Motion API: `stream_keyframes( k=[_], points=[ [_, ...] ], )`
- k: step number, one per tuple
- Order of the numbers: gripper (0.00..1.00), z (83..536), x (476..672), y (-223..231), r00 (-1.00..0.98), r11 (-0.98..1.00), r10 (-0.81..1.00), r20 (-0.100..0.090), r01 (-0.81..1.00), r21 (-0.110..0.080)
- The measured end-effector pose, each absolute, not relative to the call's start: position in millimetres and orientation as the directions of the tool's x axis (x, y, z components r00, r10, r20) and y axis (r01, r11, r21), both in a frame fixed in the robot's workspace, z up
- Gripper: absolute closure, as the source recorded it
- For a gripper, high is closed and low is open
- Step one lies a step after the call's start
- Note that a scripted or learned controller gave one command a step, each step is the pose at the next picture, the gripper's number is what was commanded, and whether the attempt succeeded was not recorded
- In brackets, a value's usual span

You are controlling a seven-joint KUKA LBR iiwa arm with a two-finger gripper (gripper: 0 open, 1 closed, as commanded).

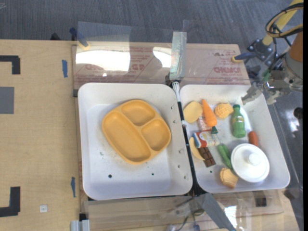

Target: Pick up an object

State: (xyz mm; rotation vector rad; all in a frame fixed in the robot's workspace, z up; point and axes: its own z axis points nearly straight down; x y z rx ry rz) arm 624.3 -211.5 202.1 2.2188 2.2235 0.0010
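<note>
Orange divided plate (137,130) lies alone in the left bin (91,143). Crowded in the right bin (279,172) are a carrot (208,113), a green bottle (237,121), a white lidded bowl (250,162), a yellow slice (193,111) and a chocolate bar (207,156). At that bin's far right corner hangs the gripper (262,93), nothing visibly in it; how far open it is, I cannot tell
</note>
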Motion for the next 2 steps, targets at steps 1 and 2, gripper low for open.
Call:
stream_keyframes(
  k=[1, 2],
  points=[
    [0.00, 102, 605.1, -204, 0.357, -0.357, 0.934, 0.013, 0.934, -0.010],
    [0.00, 155, 638.3, -190, 0.383, -0.383, 0.924, 0.001, 0.924, 0.005]
  ],
)
